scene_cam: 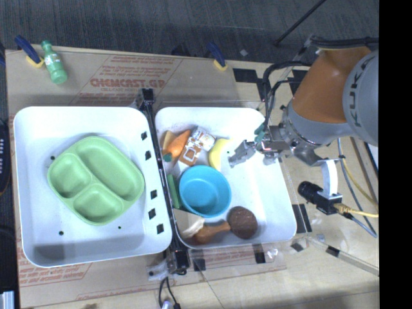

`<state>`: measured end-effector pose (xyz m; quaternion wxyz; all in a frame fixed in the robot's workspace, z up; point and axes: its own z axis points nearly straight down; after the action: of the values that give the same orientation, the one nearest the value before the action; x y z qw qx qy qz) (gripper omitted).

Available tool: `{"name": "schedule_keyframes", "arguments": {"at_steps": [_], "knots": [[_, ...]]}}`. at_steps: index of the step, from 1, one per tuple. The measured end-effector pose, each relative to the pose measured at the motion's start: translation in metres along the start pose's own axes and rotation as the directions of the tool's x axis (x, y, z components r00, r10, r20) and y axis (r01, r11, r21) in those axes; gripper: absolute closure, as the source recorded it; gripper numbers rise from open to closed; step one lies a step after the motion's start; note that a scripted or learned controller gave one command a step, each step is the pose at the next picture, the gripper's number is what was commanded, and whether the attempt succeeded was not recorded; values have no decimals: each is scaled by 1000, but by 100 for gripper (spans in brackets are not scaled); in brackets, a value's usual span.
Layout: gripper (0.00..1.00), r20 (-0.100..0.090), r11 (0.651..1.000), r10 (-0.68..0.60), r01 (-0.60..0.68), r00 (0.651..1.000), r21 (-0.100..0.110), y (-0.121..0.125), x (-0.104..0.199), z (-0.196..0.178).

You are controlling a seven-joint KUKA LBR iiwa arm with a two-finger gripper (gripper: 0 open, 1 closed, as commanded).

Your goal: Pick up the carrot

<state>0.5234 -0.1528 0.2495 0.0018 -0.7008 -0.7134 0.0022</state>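
While end effector point(243, 153) hovers over the right bin point(273, 192), finger state unreadable, carrot point(176, 143) lies at bin's upper left; cardboard-covered tabletop point(116, 76), dark carpet point(161, 11) beyond.

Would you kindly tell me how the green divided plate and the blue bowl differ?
The green divided plate is pale green, shallow and split into compartments; the blue bowl is bright blue, round and undivided. The plate lies alone in the left bin, while the bowl sits crowded among other items in the right bin. Both sit open side up.
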Motion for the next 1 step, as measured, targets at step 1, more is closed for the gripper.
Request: {"name": "schedule_keyframes", "arguments": {"at_steps": [1], "knots": [[0, -2, 998, -66, 66, 998, 4, -42, 55, 7]]}}
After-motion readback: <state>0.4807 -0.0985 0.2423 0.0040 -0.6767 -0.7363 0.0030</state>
